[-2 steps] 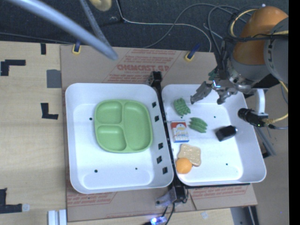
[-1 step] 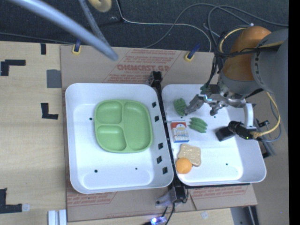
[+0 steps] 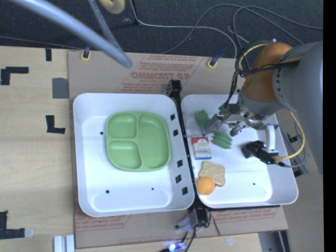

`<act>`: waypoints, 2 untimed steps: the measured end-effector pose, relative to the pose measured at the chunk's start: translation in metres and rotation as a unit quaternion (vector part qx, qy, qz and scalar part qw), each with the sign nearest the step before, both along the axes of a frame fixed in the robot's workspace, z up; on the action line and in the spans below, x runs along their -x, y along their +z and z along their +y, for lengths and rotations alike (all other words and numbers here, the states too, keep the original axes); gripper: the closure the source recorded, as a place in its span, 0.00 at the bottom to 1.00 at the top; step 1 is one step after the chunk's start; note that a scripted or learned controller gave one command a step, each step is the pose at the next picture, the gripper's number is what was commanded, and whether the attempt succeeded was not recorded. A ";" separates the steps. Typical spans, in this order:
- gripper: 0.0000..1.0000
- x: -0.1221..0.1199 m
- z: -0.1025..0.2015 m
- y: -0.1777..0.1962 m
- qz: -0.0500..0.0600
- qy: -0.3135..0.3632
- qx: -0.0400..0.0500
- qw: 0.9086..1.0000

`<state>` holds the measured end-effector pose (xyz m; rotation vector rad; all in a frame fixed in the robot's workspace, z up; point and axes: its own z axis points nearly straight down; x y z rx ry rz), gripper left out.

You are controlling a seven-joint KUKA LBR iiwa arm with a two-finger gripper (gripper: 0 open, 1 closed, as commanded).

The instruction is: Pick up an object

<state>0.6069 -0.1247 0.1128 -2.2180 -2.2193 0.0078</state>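
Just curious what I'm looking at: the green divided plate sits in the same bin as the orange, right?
Not quite. The camera view shows the green divided plate alone in the left bin; the orange lies in the right bin, near its front edge beside a tan food piece.

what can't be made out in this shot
- Gripper, camera view: too small and cluttered among cables to tell whether it holds anything.
- Print on the small card: too small to read.
- Right bin: its far right part is hidden by the arm.
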 end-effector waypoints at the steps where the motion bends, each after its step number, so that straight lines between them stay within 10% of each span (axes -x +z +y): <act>1: 0.00 -0.002 0.000 -0.025 -0.005 0.000 0.000 1.000; 2: 1.00 -0.006 0.004 -0.011 -0.009 0.002 -0.003 1.000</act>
